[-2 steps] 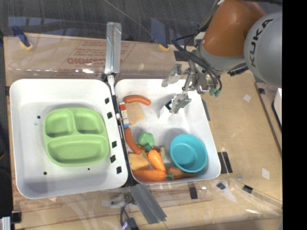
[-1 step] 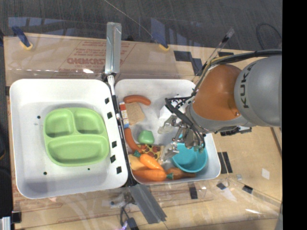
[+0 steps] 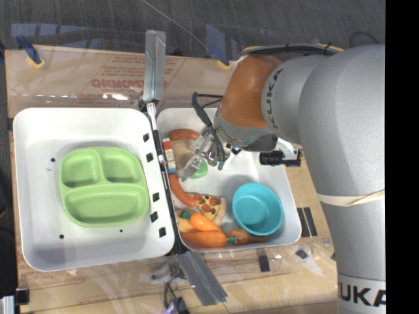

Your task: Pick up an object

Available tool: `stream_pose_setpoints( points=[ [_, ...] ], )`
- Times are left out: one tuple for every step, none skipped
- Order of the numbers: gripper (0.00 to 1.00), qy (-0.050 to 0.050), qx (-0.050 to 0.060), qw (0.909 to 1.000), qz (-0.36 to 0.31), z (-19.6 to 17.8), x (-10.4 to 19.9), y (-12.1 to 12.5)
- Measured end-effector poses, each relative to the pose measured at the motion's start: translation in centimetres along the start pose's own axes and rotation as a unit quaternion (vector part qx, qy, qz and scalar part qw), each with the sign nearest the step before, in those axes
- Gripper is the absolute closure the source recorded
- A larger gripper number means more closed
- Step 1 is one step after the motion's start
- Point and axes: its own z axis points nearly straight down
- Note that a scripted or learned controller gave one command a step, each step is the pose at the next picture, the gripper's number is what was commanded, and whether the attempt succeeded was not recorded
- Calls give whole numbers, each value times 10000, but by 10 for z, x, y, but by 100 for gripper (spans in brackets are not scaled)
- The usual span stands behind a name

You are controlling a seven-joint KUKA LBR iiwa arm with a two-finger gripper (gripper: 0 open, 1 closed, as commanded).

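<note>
A: Two bins from the fixed overhead camera, the left bin with a green divided plate in it, the right bin crowded. Where is the gripper?

B: Low in the right bin, near its left wall, reaching in under the orange band of the arm. Its fingers hang over a small green thing. Whether the jaws are wide or narrow I cannot tell; the wrist hardware hides the gap.

A: So which step is this?

B: I judge it the reach or the closing on something. Nothing shows plainly between the fingers, so I would not call it a grasp.

A: What could it take?

B: Close by lie a long orange sausage shape along the wall, a pizza slice, carrots at the near edge and a blue bowl to the right. Another reddish sausage sits farther back.

A: Next move?

B: Probably closing squarely on the green piece, then lifting straight up, clear of the wall and the sausage beside it.
</note>
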Motion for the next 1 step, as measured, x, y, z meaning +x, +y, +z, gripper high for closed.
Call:
stream_pose_setpoints(
  points=[
    [100, -37, -10, 10000, -43, -13, -2, 3]
  ],
)
